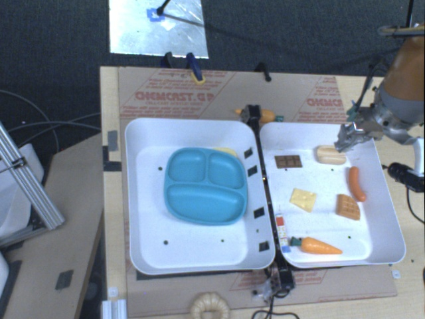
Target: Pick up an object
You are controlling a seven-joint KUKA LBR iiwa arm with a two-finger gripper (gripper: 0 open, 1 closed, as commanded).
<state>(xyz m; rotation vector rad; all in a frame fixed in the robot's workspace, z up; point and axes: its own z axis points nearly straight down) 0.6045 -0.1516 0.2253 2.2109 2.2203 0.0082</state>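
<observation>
In the right bin, a pale bread roll under the hand.

— What's at the far side?
— A printed cardboard sheet; a blue clamp on its far edge; a shiny metal plate beyond it.
— And left?
— An aluminium frame; black cables lying near it.

pale bread roll lying flat (right bin, far end).
</observation>
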